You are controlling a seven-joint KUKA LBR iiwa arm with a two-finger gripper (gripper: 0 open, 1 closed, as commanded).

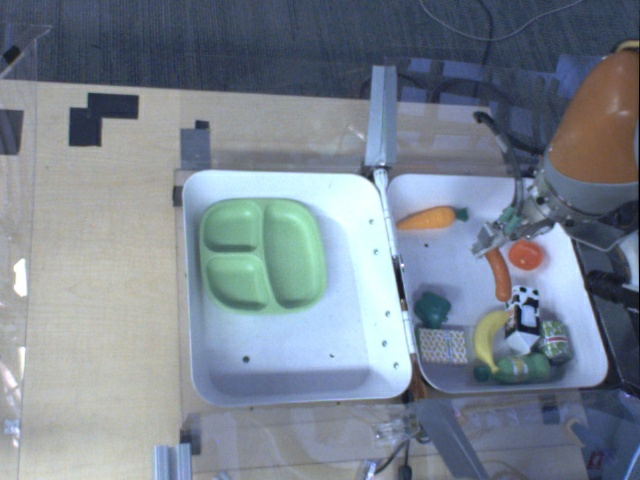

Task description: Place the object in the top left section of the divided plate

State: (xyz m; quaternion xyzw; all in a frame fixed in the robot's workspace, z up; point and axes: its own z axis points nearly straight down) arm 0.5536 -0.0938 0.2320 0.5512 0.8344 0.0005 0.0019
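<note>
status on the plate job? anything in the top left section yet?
Done: nothing placed yet. The green divided plate in the left bin has nothing in any section, top left included. In hand: the pincer hangs over the right bin, close to the sausage and the tomato, with nothing seen between its fingers. Left: the grasp, the carry to the plate and the drop.

My arm's band [600, 118] is orange above grey. Both bins [300, 358] are white. The divided plate [263, 253] is light green. In the other bin I see an orange carrot [428, 219], a red-orange sausage [498, 274], a yellow banana [487, 334], a dark green broccoli [432, 308] and a black-and-white patched carton [523, 318].
</note>
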